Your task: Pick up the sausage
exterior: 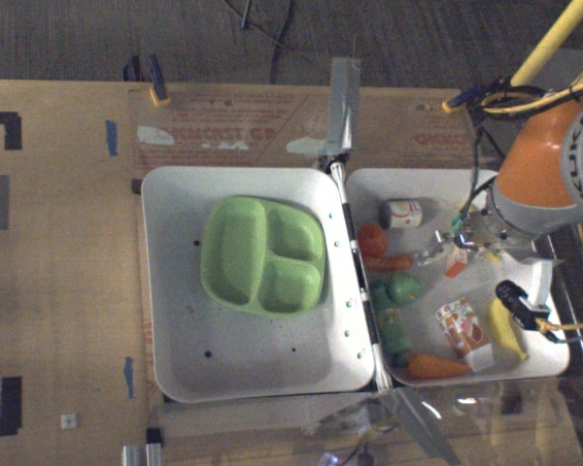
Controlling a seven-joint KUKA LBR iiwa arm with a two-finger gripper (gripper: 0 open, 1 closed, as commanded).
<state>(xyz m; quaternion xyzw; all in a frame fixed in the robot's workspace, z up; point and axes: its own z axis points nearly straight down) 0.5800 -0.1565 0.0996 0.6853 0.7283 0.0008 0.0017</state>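
Camera view, sausage [390, 262] left of hand [456, 251]

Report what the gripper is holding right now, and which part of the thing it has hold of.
It cannot be told. The gripper is low in the right bin among the toy food, and the view is too blurred to show anything between its fingers.

The arm [554, 168] is cut off by the picture's right edge. Its gripper [463, 252], over the right bin [423, 184], is too blurred to read.
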